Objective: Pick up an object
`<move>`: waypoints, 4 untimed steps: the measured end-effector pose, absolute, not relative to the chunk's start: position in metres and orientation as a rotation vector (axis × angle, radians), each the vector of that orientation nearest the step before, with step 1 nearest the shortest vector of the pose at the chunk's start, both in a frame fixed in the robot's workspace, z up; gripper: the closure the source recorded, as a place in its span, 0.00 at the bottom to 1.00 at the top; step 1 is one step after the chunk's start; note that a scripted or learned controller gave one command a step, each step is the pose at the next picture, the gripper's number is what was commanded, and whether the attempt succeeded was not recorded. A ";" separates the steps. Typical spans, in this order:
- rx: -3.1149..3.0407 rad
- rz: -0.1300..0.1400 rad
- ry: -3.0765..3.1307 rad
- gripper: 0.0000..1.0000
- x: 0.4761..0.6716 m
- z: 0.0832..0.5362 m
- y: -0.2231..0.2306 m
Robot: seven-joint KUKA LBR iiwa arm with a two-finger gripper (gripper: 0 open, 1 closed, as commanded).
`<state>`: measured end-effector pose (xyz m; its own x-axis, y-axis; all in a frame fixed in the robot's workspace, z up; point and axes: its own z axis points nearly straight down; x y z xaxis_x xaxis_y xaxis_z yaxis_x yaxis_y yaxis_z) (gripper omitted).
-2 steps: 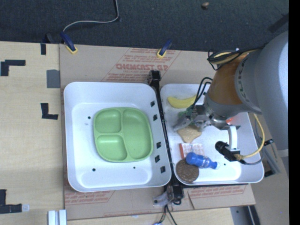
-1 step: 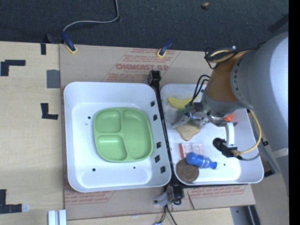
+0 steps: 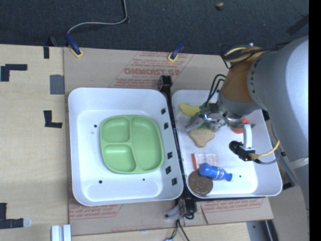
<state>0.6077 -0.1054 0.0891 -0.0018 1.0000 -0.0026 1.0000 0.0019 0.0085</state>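
In the right bin (image 3: 261,185), my gripper (image 3: 202,124) hangs low near the bin's left wall, its fingers open. A tan, bread-like piece (image 3: 202,137) lies just below the fingertips, touching or nearly touching them. It is not lifted. A yellow banana-shaped toy (image 3: 187,109) lies just behind the gripper on the left. Nearer the front lie a red and white packet (image 3: 205,159), a blue bottle (image 3: 214,172) and a brown round cookie (image 3: 200,184). A small orange object (image 3: 241,120) peeks out under the wrist.
The left bin (image 3: 83,134) holds a green divided plate (image 3: 132,143). A black divider (image 3: 170,134) with clips runs between the bins. The grey arm with its orange band (image 3: 238,82) and a black cable (image 3: 241,152) cover the right bin's back right part.
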 end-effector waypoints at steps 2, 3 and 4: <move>2.217 0.002 2.218 0.00 0.606 0.086 -0.097; 2.222 -0.010 2.233 0.00 0.667 0.085 -0.112; 2.223 -0.020 2.223 0.00 0.666 0.085 -0.100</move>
<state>0.6660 -0.1002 0.0848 0.0002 1.0000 -0.0070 0.9999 -0.0003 -0.0106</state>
